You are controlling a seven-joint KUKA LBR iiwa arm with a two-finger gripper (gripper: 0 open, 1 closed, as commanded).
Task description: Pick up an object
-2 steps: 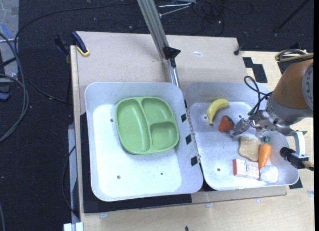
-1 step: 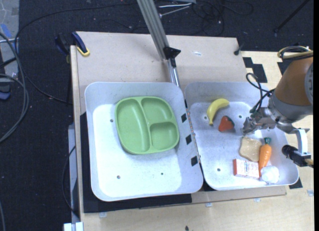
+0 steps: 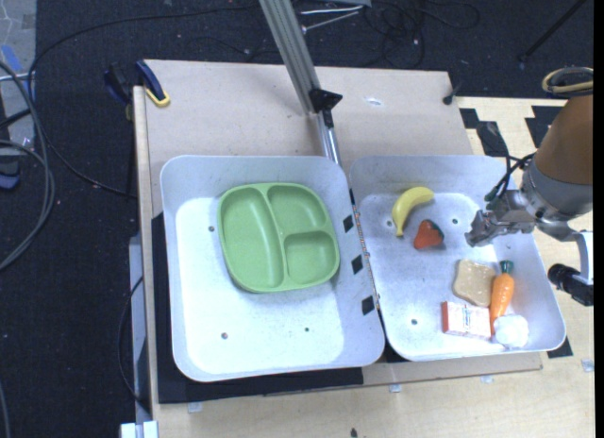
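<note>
The right-hand bin (image 3: 557, 337) holds everything that could be picked. Nearest the camera, along its front edge, lie a small red-and-white packet (image 3: 465, 319) and a white ball-like thing (image 3: 512, 331), with a carrot (image 3: 501, 294) pointing up from them and touching a slice of bread (image 3: 474, 281). These look like toy food: probably light, stiff and rather smooth, so a firm pinch across the narrow width would suit the carrot, while the bread and the packet lie flat and offer little to grip except their edges.

Further back, near the bin's middle, sit a small red piece (image 3: 428, 235), perhaps a strawberry, and just beyond it a banana (image 3: 411, 206). The banana is curved and probably slippery; its middle, taken across the curve, seems the best hold.

The gripper (image 3: 481, 228) hangs just right of the red piece and above the bread, holding nothing. How wide it stands cannot be told, since its tip is small and blurred.

The left bin (image 3: 189, 332) carries a green divided plate (image 3: 279, 235). The arm is cut off at the right border.
</note>
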